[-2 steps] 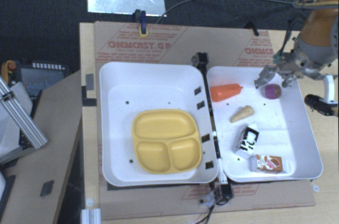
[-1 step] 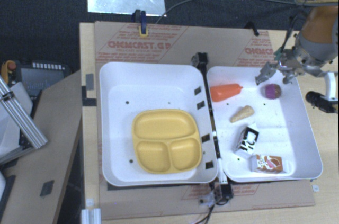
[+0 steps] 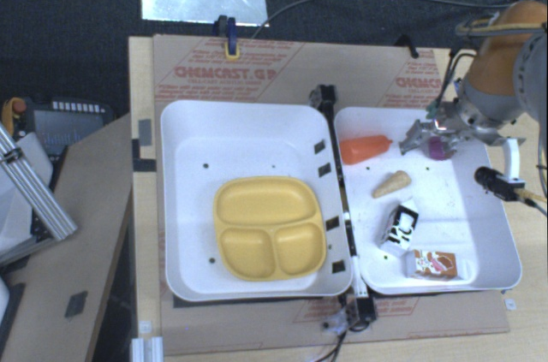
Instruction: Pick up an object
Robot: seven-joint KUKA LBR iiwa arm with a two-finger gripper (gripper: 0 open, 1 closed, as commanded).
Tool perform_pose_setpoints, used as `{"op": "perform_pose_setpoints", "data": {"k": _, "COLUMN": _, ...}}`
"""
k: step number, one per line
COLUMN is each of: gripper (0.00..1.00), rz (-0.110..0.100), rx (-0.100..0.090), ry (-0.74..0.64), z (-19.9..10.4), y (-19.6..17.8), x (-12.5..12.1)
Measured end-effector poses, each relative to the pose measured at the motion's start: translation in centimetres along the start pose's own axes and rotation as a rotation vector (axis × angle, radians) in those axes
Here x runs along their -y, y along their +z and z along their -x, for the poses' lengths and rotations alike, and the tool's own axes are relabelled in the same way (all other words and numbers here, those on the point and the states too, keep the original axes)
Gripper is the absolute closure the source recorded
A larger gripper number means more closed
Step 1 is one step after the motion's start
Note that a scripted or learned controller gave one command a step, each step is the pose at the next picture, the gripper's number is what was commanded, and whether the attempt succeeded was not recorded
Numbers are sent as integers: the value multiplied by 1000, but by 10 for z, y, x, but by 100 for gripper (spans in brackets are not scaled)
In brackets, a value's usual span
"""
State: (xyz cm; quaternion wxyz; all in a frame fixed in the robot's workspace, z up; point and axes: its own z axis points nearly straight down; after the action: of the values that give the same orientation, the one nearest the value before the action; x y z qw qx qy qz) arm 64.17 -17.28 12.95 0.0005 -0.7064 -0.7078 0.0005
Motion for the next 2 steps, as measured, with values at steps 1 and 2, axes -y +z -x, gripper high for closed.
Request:
{"op": "perform_pose_setpoints", "data": {"k": 1, "gripper": 0, "rz": 13, "rx": -2, "ry": -3, "z": -2, "y": 21, "x": -5}}
{"op": "perform_pose_setpoints", "data": {"k": 2, "gripper": 100, "rz": 16, "rx": 1, "ry": -4, "z": -1, "y": 14, "x": -5}}
